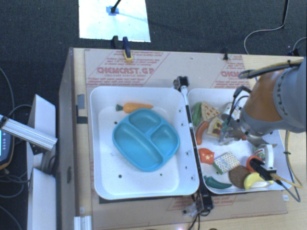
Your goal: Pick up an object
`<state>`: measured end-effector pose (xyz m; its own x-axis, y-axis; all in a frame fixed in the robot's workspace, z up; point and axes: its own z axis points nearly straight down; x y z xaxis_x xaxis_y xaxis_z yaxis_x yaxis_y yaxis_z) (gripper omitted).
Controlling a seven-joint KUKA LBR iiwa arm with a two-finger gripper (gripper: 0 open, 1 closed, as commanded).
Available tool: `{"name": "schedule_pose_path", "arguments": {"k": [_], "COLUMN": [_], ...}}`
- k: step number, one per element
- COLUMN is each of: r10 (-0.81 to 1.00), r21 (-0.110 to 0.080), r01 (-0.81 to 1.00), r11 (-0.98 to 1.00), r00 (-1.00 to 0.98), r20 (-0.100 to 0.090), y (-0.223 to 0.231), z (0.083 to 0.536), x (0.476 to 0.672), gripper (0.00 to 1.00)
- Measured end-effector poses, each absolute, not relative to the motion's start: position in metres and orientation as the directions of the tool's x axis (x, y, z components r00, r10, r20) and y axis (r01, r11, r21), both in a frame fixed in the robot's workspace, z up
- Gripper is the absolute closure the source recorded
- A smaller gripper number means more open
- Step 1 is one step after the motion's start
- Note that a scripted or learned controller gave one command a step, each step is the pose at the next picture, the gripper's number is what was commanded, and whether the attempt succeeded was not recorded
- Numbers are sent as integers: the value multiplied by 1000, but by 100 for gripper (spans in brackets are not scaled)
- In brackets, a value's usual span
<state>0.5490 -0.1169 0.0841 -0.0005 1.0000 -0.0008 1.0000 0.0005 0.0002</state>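
My gripper [224,136] is low in the right bin [288,186], near its middle, with the grey and orange arm [273,102] coming in from the right. It sits over a small yellow and red food toy [215,127] and hides part of it. Just left of it lies a red sausage-shaped toy [201,130]. Beyond it are a sandwich wedge [209,111] and a green pod [196,113]. In front of it lie a red tomato piece [206,155] and a checkered block [225,162].
The left bin [96,143] holds a blue divided plate [145,139] and a carrot [136,107]. At the right bin's front lie a brown cookie [237,175], a yellow piece [253,180], a green chili [217,182] and a small white can [263,152]. A black-tipped rod [188,114] lies along the divide between the bins.
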Motion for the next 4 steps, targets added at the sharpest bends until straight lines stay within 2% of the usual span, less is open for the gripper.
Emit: {"name": "schedule_pose_path", "arguments": {"k": [1, 2, 3, 4], "r10": [1000, 1000, 1000, 1000], "r21": [1, 4, 16, 17], "r01": [1000, 1000, 1000, 1000], "r11": [1, 4, 3, 7], "r00": [-1, -4, -3, -7], "r20": [0, 0, -1, -1], "y": [-116, -58, -91, -91], "z": [84, 185, 94, 105], "x": [549, 563, 603, 603], "gripper": [0, 0, 0, 100]}}
